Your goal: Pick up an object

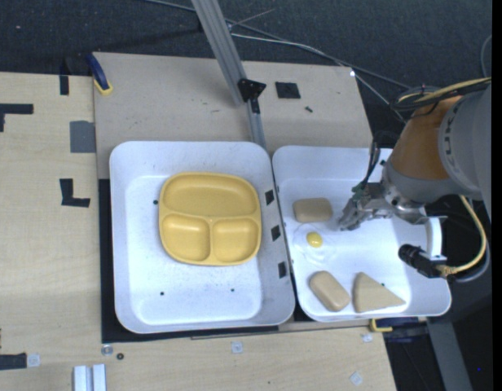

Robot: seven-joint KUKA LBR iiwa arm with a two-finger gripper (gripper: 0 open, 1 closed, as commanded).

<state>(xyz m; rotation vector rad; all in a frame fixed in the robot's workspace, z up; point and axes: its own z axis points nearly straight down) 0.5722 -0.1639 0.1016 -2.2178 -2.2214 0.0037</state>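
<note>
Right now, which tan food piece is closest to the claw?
The tan block at the right bin's top, just left of the claw. The other two tan pieces lie by the bottom edge.

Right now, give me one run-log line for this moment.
gripper: over right bin, nothing seen held | nearest: tan block, yellow ball | left bin: yellow tray | pick: not yet done

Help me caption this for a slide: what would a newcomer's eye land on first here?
First, the yellow divided plate in the middle of the left bin. Next, the grey arm with its orange band reaching from the right, its tool low over the right bin, beside a tan piece and a small yellow ball.
</note>
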